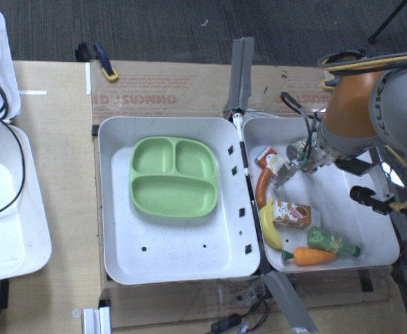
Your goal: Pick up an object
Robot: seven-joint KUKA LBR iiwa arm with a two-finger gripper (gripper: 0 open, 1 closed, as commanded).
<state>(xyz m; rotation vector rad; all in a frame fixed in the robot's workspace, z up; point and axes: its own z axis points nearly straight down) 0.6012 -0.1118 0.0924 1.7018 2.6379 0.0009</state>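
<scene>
You're looking down on a desk (50, 82) with a cardboard top printed in faint red lettering (144, 89). Behind it runs a dark grey carpet floor (154, 12). A blue-and-yellow clamp (104, 62) grips the desk's far edge. A grey metal post (241, 72) rises at the middle. At your left sits white moulded furniture (8, 214) with black cables (1, 145) looping across it. The light is even and soft.

toy foods (291, 216) clustered in rt bin (370, 252)
</scene>
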